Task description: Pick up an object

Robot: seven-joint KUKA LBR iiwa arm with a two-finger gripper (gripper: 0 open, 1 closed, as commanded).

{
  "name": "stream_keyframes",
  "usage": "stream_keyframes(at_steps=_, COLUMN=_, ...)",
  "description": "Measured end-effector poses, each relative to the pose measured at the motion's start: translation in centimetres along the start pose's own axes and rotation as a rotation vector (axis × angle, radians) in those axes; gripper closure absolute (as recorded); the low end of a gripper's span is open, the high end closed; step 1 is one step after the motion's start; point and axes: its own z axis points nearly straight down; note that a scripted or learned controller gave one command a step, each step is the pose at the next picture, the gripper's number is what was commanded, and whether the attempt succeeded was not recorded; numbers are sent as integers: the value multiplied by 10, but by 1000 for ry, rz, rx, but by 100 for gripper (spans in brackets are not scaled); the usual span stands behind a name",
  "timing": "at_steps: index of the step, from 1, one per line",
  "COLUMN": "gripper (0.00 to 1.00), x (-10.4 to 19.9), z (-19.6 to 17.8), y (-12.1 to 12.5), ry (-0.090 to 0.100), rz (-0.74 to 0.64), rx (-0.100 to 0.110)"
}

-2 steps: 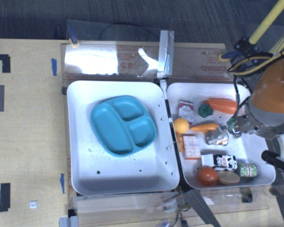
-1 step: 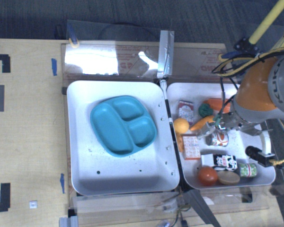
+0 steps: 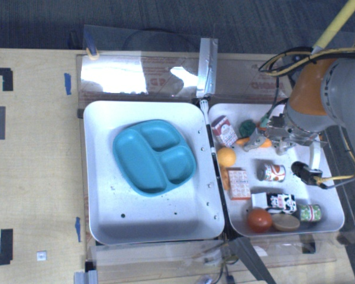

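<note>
The right bin (image 3: 334, 203) holds several small objects. A red-and-white packet (image 3: 225, 130) and a dark green piece (image 3: 247, 127) lie at its far left, with a small orange piece (image 3: 242, 141) beside them. My gripper (image 3: 263, 138) hangs low over the bin's far part, just right of the green and orange pieces and above a red-and-white can (image 3: 274, 172). Nothing is visibly held in it. An orange ball (image 3: 226, 157) and a pink carton (image 3: 238, 183) lie along the left wall.
The left bin (image 3: 100, 206) holds a blue divided plate (image 3: 155, 155). Along the right bin's near side sit a red tomato (image 3: 259, 219), a tan disc (image 3: 286, 222), a black-and-white box (image 3: 281, 202) and a green can (image 3: 310, 213). The grey arm (image 3: 337, 93) comes in from the right.
</note>
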Motion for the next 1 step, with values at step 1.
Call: stream_keyframes(at_steps=1, gripper=0, x=16, z=2, y=44, ry=-7, rz=250, rx=41)
